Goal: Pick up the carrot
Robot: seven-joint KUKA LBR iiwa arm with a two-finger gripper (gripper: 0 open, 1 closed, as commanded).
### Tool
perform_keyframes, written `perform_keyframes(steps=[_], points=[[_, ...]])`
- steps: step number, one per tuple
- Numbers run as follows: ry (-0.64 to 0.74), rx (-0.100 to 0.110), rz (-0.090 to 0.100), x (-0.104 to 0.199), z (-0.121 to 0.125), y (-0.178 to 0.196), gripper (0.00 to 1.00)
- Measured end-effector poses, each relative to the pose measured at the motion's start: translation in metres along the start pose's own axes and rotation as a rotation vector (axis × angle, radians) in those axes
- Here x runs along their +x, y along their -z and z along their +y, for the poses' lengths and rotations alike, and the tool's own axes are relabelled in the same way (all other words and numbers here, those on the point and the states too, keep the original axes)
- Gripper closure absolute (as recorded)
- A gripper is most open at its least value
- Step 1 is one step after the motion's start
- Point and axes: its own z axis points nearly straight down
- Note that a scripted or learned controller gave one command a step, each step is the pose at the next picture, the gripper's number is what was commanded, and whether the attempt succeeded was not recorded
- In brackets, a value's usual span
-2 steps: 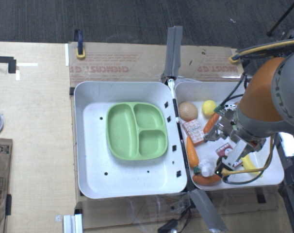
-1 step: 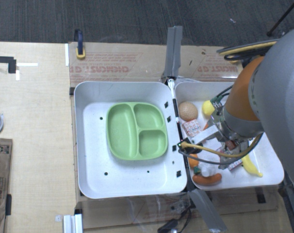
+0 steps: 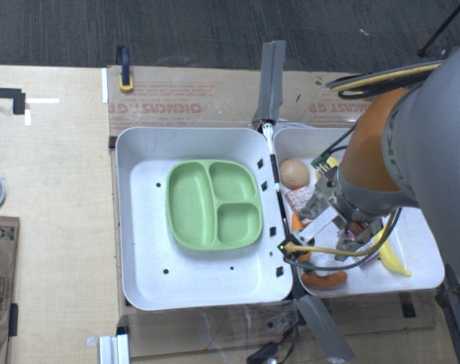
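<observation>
While your arm (image 3: 397, 150) reaches in from the right, its hand (image 3: 326, 212) is down low over the left half of the right bin (image 3: 423, 279), and honestly you can't tell from this angle whether it's spread or closed, the wrist covers too much of it. I can't see anything held in it either.

Your carrot (image 3: 296, 223) is in that same bin, a small orange sliver right up against the left wall, just beside the hand on its left. Most of it looks hidden, so I can't say for sure if the hand is touching it.

Other stuff in the right bin: a brownish egg-shaped thing (image 3: 294, 173) near the back-left corner, a crumpled packet with red print (image 3: 300, 197) just in front of it, a reddish-brown sausage (image 3: 325, 280) at the front edge, and a banana (image 3: 395, 262) off to the right, partly under the arm.

The left bin (image 3: 139, 264) has a green divided plate (image 3: 215, 203) lying flat around the middle. Both bins sit side by side on the desk (image 3: 55, 203).
</observation>
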Motion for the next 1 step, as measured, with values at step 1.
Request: perform_keyframes(steps=[1], points=[[-0.202,-0.003,-0.001,0.0203,0.0512,0.0933,0.00]])
